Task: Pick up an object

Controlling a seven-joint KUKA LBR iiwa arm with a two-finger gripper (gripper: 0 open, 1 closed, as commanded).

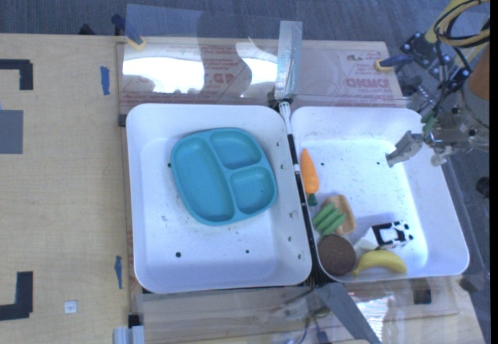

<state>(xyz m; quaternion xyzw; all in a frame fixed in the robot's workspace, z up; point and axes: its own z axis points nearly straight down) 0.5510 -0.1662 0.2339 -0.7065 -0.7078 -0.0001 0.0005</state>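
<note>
gripper (420,146) over right bin (436,202) near its far right rim; finger spread cannot be told, nothing seen held. banana (380,261) lies at near edge.

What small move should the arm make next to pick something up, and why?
Probably swing the gripper down toward the banana. The gripper sits near the right bin's far edge, apart from the toys, which cluster at the near left corner; the banana lies clearest.

My arm in from right edge, wrist cabled, angled left-down. My pincer (408,149) hangs low at right side, nothing visible between fingers.
</note>
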